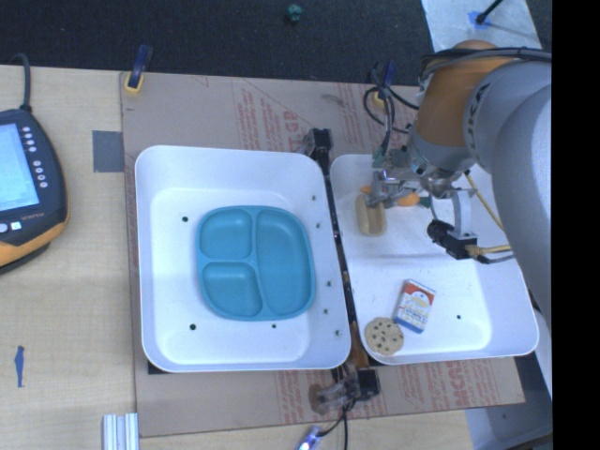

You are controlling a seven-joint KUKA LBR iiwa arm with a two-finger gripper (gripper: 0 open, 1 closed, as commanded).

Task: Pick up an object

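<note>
On my left, the blue plate (255, 262) lies untouched in its bin (159, 345). In the right bin (506, 336), the cookie (383, 336) and small box (414, 306) rest near the front. My claw (378, 193) sits low over the tan block (371, 217); I cannot tell its opening. Nothing looks lifted yet.

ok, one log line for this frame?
arm: over right bin | gripper: at tan block, far-left corner, grasp unclear | cookie, small box: near edge, untouched | left bin: blue plate
</note>
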